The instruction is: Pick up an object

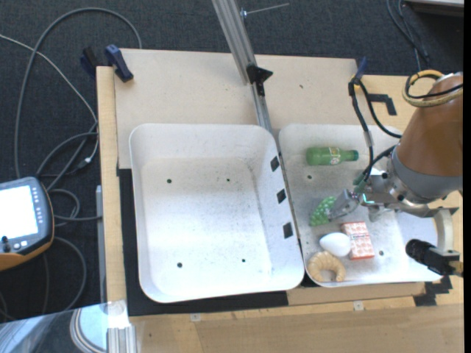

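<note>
Several objects crowd our right bin's (pixel 383 274) front; the gripper (pixel 344 206), grip unreadable, sits touching the grapes' (pixel 321 212) right side.

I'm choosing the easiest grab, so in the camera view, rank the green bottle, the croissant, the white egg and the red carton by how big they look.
1. green bottle, the longest
2. croissant
3. red carton, close to the croissant, so that order is unsure
4. white egg, the smallest
</note>
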`<state>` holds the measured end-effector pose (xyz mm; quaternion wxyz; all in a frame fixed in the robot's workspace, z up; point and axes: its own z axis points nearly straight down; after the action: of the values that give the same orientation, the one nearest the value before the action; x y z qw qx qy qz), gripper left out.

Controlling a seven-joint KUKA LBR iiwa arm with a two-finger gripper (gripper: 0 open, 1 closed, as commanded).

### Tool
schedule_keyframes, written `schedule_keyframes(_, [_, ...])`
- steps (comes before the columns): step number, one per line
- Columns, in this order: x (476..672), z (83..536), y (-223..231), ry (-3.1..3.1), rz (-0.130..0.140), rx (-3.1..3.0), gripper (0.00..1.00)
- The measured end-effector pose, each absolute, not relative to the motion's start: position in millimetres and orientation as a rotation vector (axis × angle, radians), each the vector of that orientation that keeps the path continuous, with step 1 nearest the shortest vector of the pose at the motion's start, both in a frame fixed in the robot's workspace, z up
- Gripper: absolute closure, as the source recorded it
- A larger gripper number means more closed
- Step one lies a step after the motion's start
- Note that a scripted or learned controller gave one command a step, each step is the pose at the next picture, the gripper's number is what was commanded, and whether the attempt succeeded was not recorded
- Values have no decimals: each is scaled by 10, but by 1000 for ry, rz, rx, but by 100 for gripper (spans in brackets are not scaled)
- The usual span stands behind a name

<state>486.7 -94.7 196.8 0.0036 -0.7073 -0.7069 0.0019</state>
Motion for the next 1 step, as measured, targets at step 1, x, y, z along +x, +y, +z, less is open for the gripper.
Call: schedule_keyframes(1, [4879, 1989, -946, -2220, -1, -2220, 0])
